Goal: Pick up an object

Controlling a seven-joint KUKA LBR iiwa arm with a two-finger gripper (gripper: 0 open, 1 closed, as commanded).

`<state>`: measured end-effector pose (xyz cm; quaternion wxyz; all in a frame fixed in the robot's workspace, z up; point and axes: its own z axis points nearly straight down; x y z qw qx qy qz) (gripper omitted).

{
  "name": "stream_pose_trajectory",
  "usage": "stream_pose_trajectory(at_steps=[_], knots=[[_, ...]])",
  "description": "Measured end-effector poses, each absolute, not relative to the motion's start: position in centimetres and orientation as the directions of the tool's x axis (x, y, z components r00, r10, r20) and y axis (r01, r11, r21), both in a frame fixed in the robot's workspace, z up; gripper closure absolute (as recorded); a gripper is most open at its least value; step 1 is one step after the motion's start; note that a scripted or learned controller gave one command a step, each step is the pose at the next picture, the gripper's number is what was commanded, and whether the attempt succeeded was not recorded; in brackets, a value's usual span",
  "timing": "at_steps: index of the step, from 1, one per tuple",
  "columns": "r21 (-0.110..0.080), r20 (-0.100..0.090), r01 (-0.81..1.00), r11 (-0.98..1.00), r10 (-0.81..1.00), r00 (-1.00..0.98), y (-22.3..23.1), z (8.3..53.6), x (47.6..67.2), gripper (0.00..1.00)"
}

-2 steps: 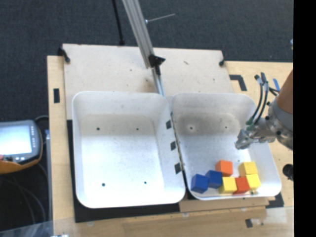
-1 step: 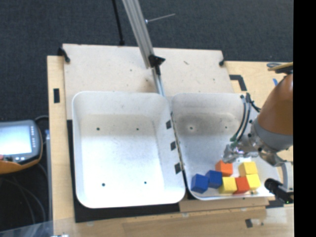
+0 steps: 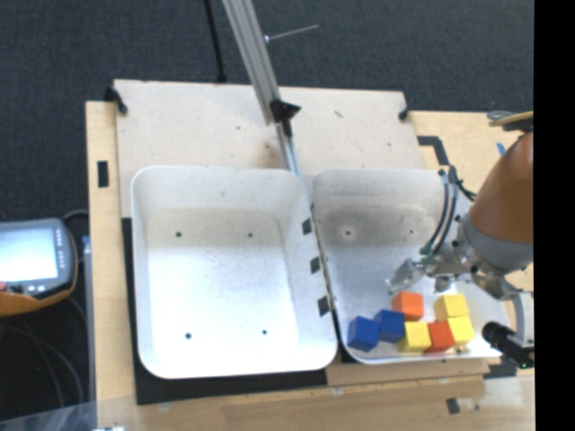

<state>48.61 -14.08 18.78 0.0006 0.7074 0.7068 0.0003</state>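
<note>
Blocks, small cubes, clustered at the near right corner of the right bin (image 3: pixel 377 187).

Nearest row, along the near wall: blue block (image 3: pixel 364 332) at the left, second blue block (image 3: pixel 391 324) touching it, yellow block (image 3: pixel 417 335), red block (image 3: pixel 440 334), yellow block (image 3: pixel 461 329) at the right end. All lie close together, touching or nearly so.

Next row back: orange block (image 3: pixel 411 304) and another yellow block (image 3: pixel 451 307), apart from each other, each just behind the near row.

My gripper (image 3: pixel 422 272) sits just beyond the orange block, low over the bin floor. Whether it is open or closed I cannot tell, and no block shows in its grasp.

Handling, by my judgement: rigid, light, flat-faced, not fragile; smooth sides may slip if taken on a corner. Best hold is across two opposite flat faces. Orange block is the easiest candidate, with free space on its left and far sides; the packed near row leaves little room.

Left bin (image 3: pixel 225 268), beside the right one.
</note>
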Motion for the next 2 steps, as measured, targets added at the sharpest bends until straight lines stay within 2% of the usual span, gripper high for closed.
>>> stream_pose_trajectory(at_steps=[1,2], knots=[[0.008,0.000,1.000,0.008,1.000,-0.008,-9.4,24.3,49.0,0.00],[0.004,-0.004,1.000,-0.002,1.000,0.002,-11.9,13.5,48.5,0.00]])
